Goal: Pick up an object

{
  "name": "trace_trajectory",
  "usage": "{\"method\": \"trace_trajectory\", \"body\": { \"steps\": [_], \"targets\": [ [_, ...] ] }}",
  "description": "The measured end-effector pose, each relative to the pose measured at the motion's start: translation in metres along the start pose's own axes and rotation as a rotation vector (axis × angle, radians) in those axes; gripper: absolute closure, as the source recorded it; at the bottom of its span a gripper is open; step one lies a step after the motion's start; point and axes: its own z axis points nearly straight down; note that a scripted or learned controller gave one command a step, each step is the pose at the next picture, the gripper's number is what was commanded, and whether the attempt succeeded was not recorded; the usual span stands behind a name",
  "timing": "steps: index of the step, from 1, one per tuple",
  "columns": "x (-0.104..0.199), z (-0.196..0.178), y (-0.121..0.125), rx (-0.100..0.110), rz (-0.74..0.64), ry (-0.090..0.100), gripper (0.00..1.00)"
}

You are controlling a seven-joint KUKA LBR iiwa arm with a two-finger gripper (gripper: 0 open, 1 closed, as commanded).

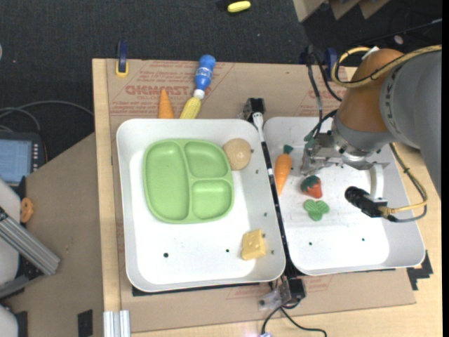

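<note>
Dark carpeted floor point(63, 20) is surrounding a tan bench point(105, 188). Cables point(42, 114) are trailing at left, beside what may be a screen point(15, 161).

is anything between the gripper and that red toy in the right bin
Nothing visible. The gripper hangs just above the red toy in the right bin. The toy carrot lies to its left and the green toy just below it, both close but apart.
</note>
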Motion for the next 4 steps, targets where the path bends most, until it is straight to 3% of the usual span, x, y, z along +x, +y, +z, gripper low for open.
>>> {"method": "trace_trajectory", "body": {
  "steps": [1, 2, 4],
  "targets": [
    [0.000, 0.001, 0.000, 0.001, 0.000, 0.000, 0.00],
    [0.000, 0.010, 0.064, -0.005, -0.006, -0.002, 0.00],
    [-0.002, 0.011, 0.002, 0.007, -0.001, 0.003, 0.00]
  ]
}}
